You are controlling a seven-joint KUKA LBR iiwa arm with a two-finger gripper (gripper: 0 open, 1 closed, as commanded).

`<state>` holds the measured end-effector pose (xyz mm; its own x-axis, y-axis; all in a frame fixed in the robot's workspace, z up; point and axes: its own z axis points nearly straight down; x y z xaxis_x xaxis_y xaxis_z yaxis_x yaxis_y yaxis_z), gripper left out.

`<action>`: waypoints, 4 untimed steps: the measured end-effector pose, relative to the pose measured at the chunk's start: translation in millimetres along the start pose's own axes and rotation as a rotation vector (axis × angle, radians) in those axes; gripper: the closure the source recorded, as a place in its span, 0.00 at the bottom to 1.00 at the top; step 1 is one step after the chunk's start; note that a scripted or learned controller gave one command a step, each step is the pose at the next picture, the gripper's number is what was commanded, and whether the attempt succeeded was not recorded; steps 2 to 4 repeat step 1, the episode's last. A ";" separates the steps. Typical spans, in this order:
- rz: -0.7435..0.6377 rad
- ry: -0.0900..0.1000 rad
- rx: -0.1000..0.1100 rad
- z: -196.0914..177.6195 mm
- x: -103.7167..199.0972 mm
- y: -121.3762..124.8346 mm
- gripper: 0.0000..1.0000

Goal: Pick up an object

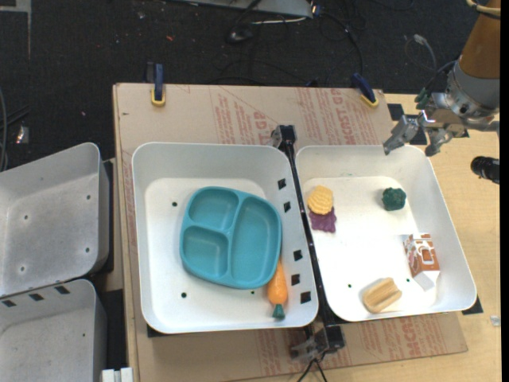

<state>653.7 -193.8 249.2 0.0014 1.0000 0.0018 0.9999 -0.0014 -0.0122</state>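
Hovering at the approach step, my gripper [413, 140] looks spread wide and empty, though the view is small. I next drop onto the green object [393, 198], just below it.

Glossy teal plastic tray [231, 238]; smooth white bins [151, 213].

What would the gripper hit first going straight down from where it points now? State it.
Probably the far right corner of the right white bin: the gripper hangs open over that rim. The dark green lump lies nearer, seemingly off the line; height is unclear.
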 end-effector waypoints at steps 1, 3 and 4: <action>-0.003 -0.003 -0.013 -8.7 0.8 2.3 0.00; -0.003 -0.003 -0.013 -8.7 0.8 2.3 0.00; -0.003 -0.003 -0.013 -8.7 0.8 2.3 0.00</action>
